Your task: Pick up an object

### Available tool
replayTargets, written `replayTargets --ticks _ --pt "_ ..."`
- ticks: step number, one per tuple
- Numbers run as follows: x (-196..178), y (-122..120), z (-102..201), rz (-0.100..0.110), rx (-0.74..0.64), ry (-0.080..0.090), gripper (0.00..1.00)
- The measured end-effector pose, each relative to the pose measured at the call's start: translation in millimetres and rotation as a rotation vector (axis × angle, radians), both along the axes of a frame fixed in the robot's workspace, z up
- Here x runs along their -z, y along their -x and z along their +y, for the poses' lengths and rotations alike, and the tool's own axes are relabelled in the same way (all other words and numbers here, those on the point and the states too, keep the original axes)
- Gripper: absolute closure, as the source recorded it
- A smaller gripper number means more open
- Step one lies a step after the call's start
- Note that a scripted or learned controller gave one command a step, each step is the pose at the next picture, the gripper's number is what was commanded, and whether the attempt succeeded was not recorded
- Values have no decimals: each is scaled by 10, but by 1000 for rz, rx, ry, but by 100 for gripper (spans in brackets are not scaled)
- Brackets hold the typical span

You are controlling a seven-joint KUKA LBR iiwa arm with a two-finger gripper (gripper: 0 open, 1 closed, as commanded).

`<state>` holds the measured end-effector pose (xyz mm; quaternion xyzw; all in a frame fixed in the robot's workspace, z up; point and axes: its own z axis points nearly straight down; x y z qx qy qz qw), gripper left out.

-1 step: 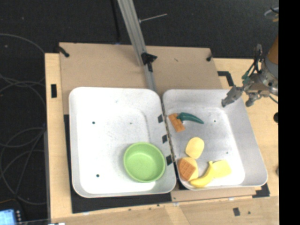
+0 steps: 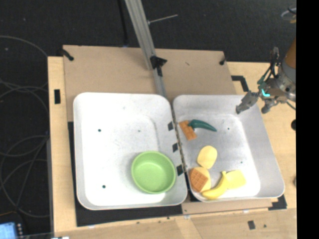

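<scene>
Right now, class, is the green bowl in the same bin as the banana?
No: the green bowl sits in the left bin, while the banana lies in the right bin.

tan bench (image 2: 114, 68) on dark floor (image 2: 60, 14), cables (image 2: 20, 133) left.

Two bins (image 2: 84, 133) — one bowl (image 2: 153, 172), five foods (image 2: 207, 157)

Illumination is even and diffuse from overhead. The white bins (image 2: 124, 128) appear bright without glare. Shadows are faint. The dark floor at frame top and left loses detail. Overall sharpness is moderate, slightly soft.
</scene>
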<state>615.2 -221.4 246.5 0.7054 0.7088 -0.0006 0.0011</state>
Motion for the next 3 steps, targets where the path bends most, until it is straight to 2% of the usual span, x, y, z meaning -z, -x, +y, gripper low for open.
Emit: replayTargets --ticks 3 --pt "1428 137 -10 5 6 0 0"
